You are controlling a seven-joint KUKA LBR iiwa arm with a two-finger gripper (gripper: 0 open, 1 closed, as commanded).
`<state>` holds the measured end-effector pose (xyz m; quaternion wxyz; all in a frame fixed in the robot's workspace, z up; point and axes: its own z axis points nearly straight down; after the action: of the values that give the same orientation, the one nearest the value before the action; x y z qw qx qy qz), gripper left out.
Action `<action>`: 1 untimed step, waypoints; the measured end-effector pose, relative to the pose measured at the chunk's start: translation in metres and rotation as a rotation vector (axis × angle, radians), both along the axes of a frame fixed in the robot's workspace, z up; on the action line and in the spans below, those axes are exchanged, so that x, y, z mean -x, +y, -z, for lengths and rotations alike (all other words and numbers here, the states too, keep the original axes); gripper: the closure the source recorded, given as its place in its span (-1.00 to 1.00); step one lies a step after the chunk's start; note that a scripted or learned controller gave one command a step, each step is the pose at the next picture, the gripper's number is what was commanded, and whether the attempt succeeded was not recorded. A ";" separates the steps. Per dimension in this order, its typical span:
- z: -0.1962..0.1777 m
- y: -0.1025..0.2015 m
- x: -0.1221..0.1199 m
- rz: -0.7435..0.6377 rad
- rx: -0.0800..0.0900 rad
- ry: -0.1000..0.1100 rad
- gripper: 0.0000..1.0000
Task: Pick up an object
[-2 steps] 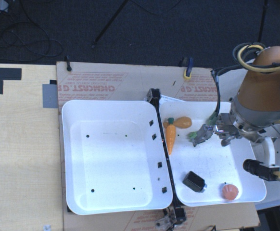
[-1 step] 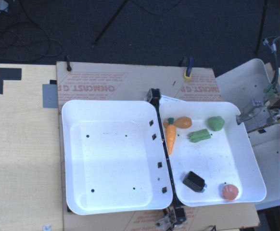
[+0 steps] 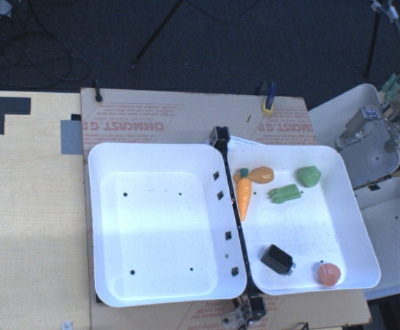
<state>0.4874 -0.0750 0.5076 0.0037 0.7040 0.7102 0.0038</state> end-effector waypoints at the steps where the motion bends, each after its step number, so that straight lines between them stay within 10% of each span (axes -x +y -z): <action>1: -0.032 0.068 -0.017 0.002 0.000 0.010 -1.00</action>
<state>0.5039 -0.0066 0.5392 0.0002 0.7046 0.7096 0.0005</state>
